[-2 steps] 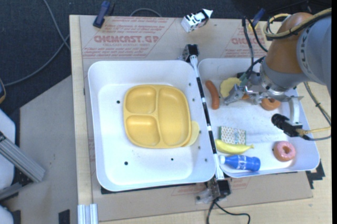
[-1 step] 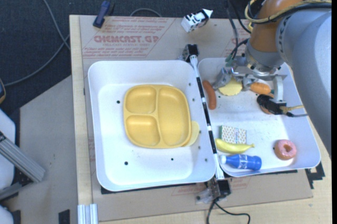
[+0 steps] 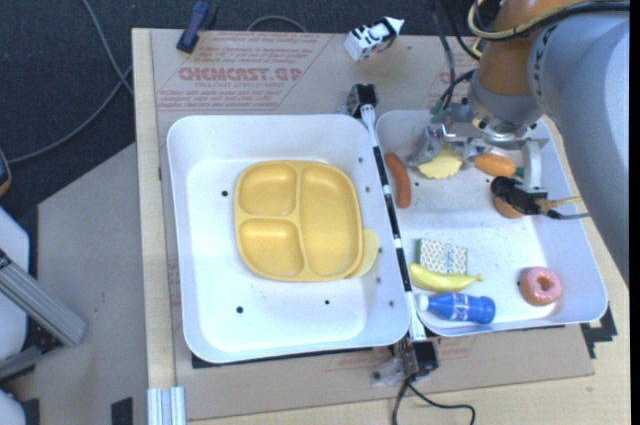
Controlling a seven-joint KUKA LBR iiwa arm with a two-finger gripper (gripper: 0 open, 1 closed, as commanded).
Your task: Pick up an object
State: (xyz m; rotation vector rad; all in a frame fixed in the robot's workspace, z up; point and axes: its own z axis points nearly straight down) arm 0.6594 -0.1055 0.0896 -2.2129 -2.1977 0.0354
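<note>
While the pincer hangs low in the right bin over a yellow lump, I cannot tell its state.

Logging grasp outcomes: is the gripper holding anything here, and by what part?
Cannot be told. The gripper is low in the right bin, right over a pale yellow piece, but the wrist hides any contact.

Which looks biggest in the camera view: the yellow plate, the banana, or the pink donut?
1. Yellow plate, far the largest.
2. Banana.
3. Pink donut, smallest, though not much smaller than the banana.
</note>
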